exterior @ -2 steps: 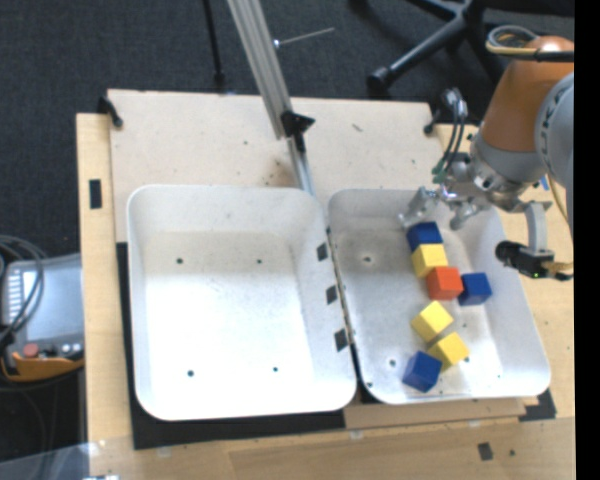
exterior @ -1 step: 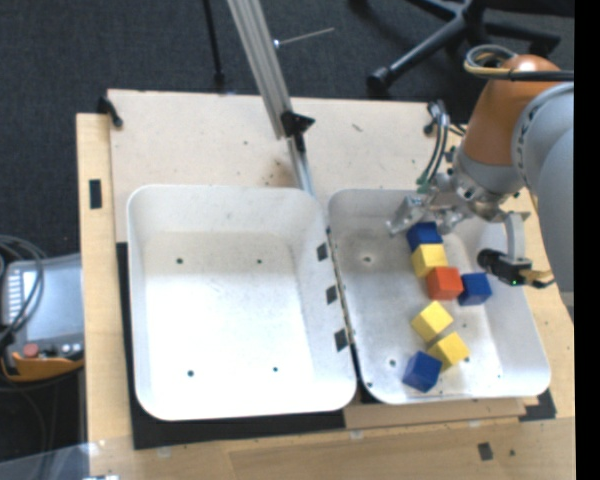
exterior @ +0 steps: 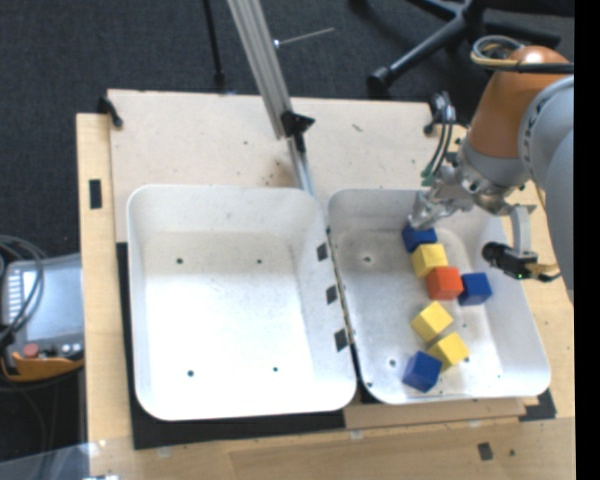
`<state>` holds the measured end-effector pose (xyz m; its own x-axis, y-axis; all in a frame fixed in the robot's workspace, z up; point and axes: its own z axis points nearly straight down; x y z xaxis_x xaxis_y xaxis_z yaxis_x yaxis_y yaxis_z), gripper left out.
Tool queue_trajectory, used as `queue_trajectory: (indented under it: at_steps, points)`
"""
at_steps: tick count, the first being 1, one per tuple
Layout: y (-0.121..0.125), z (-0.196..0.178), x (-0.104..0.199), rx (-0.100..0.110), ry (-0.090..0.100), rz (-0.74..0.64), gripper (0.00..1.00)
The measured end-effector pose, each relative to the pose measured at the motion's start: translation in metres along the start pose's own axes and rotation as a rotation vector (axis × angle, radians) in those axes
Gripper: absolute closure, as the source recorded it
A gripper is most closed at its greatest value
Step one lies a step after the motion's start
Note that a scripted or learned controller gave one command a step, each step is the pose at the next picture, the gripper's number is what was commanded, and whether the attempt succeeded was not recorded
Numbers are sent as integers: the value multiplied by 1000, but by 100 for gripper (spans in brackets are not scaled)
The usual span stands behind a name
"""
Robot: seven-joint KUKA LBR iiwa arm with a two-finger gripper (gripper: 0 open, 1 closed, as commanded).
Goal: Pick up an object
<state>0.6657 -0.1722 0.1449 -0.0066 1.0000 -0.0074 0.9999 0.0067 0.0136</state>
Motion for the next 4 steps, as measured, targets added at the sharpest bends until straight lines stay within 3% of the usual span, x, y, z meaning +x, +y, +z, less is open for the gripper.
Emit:
queue_trajectory:
  at_steps: [1, 2, 4]
  points:
    - [-6, -60, -5, 6, 5, 7, 100]
    - [-5, -72, -6, 10, 6, 4, 100]
    - [-31, -67, 91, 14, 8, 1, 100]
